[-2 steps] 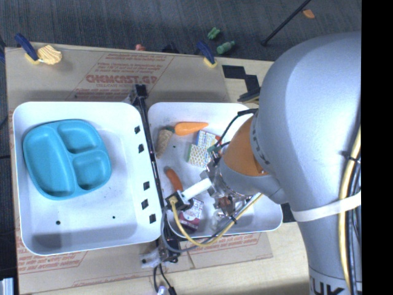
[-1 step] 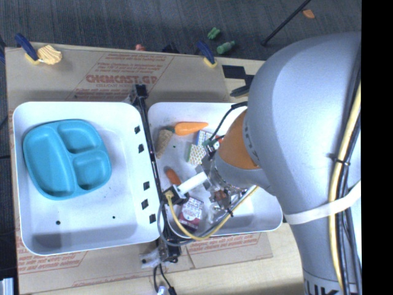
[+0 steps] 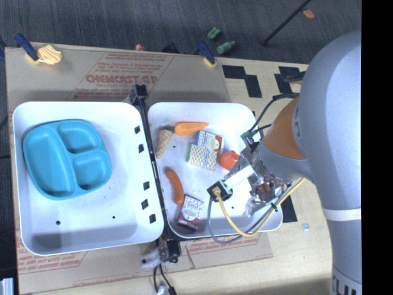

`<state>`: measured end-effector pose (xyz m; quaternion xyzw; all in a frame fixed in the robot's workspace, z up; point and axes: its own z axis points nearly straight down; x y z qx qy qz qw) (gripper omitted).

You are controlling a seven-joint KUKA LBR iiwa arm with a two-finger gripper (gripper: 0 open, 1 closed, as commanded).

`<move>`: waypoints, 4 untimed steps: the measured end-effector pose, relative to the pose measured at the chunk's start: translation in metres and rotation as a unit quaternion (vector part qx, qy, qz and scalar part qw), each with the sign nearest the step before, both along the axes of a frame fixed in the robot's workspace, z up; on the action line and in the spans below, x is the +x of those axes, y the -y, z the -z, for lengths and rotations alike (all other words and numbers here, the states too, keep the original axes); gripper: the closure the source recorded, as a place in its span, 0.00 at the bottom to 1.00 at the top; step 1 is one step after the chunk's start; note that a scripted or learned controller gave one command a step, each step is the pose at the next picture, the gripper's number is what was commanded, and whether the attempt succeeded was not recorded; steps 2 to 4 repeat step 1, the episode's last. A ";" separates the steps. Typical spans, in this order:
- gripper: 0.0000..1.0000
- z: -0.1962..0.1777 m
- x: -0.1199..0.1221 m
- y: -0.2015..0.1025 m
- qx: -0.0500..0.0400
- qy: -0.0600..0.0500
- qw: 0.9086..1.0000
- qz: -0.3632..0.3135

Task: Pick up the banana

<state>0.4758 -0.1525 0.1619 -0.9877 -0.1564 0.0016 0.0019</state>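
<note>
A blue clamp (image 3: 26, 45) and a yellow lump (image 3: 50, 55) sit at the cardboard sheet's (image 3: 123, 72) 10 o'clock corner. The sheet's red print reads "CHEMCAST GP"; the smaller lines are illegible. The left bin (image 3: 80, 232) holds a blue divided plate (image 3: 64, 157) toward its 9 o'clock side.

In the right bin (image 3: 184, 233), a pale yellow stub (image 3: 163, 141) lies at 10 o'clock against the wall. It is the likeliest banana, though I cannot tell for sure. A carrot (image 3: 190, 128) lies at 11, a small printed carton (image 3: 209, 142) and a patterned packet (image 3: 201, 157) near centre, an orange sausage (image 3: 175, 185) at 8, and a dark red packet (image 3: 191, 212) at 7, their labels unreadable.

The gripper (image 3: 261, 195) hangs at 4 o'clock amid cables. Whether it is released or clenched I cannot tell.
</note>
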 end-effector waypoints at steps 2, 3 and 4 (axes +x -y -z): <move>0.00 0.071 -0.001 -0.062 0.001 -0.001 0.999 -0.044; 0.00 0.071 -0.001 -0.062 0.001 -0.001 0.999 -0.044; 0.00 0.071 -0.001 -0.062 0.001 -0.001 0.999 -0.044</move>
